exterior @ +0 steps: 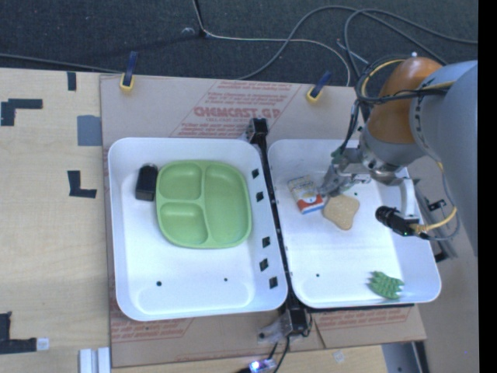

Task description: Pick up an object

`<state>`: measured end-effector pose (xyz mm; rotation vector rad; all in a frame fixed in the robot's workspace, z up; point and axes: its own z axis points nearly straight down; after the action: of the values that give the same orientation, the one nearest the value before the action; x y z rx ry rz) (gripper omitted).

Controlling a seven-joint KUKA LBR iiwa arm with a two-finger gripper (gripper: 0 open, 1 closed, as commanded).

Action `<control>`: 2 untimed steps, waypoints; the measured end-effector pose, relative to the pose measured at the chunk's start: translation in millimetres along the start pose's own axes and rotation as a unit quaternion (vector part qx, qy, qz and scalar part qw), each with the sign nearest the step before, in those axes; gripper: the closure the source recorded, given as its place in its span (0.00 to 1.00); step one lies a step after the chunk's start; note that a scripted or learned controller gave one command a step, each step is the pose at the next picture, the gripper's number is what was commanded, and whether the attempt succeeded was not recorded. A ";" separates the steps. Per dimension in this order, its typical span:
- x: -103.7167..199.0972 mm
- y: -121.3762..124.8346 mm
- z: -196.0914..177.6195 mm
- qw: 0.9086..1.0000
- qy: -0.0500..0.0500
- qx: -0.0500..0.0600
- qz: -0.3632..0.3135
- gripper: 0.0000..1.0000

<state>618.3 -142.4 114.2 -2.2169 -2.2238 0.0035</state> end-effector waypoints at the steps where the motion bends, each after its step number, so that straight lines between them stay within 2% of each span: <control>1: -0.9 4.8 -62.7 1.000 0.000 -0.003 0.001 1.00; 2: 2.3 15.6 -117.8 1.000 0.000 -0.004 0.000 1.00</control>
<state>634.2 -140.0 232.0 -2.2219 -2.2268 -0.0045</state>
